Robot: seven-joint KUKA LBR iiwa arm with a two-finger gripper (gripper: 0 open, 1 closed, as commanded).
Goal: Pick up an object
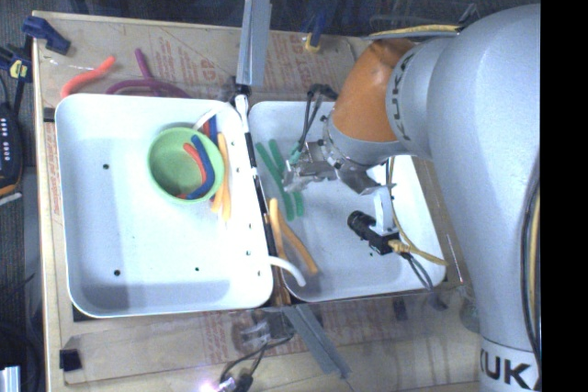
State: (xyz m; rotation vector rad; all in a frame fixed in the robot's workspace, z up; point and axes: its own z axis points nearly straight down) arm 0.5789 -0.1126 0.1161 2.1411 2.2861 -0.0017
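My gripper (299, 171) hangs low over the left part of the right bin (418, 197), just above a cluster of green strips (274, 162). One green strip (296, 203) lies right under it. Nothing can be made out between its fingers. An orange stick (292, 243) lies along the bin's left wall, with a white curved piece (290, 270) at the front corner. In the left bin (119, 234) a green bowl (182, 165) holds a red piece (196, 157) and a blue piece. An orange stick (223, 184) leans against the bowl's right side.
The arm's grey body and orange band cover the right bin's far and right side. An orange tool (87, 76) and a purple hose (147, 86) lie on the bench behind the left bin. A metal bar (254, 37) stands between the bins at the back.
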